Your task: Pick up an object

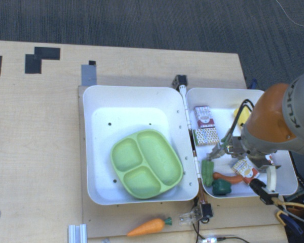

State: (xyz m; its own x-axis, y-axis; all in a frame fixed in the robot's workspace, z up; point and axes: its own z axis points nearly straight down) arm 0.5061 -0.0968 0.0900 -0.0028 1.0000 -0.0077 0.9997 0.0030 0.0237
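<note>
My gripper (229, 150) hangs low over the middle of the right bin (220, 101), under the grey and orange wrist. Just below it lies a small white and orange packet (244, 168). An orange chilli-like piece (227, 176), a dark green lump (222, 187) and a long green vegetable (207, 171) lie at the bin's front left. A red and white box (203, 117) and a patterned box (206, 135) lie farther back, left of the gripper. Nothing shows as held.
The left bin (99, 135) holds a light green divided plate (146, 163). A toy carrot (148, 227) lies on the bench in front of the bins. Something yellow (241, 114) shows behind the arm at the right bin's back.
</note>
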